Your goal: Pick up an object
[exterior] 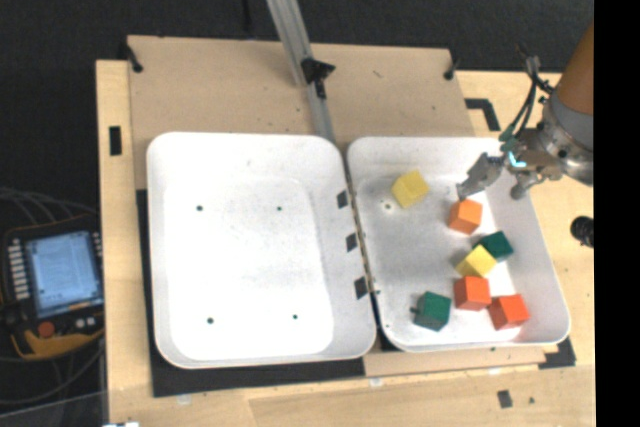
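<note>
An orange cube (465, 216) sits in the upper right part of the right-hand white bin (400, 315), and it looks like the most likely target, since the pincer (497, 177) hovers just above and beside it. The pincer's two fingers are spread apart, one pointing down-left toward the cube, the other to its right, with nothing between them. The grey arm (570, 130) with its orange band enters from the right edge.

Other blocks share the same bin. A yellow cube (410, 188) lies to the left of the orange one, well apart. Below the orange cube come a dark green block (495, 244) and a second yellow block (479, 261) touching each other, then another orange cube (471, 292), an orange-red cube (508, 311) near the bin's lower right corner, and a green cube (433, 310) toward the lower middle.

The left-hand white bin (170, 215) sits beside it on the wooden counter (115, 115).

By my reading, this is the approach step: nothing is grasped yet. The next move calls for centring the spread fingers over the orange cube, lowering them around it, and closing squarely on two opposite faces.
</note>
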Controlling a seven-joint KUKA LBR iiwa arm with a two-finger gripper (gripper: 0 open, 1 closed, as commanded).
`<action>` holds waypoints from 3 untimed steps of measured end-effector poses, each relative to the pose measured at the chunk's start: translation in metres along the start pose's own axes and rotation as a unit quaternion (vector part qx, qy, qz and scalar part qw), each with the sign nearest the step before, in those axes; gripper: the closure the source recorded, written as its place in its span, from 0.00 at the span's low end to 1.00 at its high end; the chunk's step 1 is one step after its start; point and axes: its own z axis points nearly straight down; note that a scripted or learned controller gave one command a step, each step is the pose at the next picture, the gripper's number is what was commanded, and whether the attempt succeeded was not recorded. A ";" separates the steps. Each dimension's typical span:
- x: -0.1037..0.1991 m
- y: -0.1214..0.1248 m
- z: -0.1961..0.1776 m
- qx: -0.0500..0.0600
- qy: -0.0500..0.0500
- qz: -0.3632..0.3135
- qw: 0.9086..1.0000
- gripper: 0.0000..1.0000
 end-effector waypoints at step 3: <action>0.000 0.009 0.105 0.000 -0.001 0.003 1.000 0.00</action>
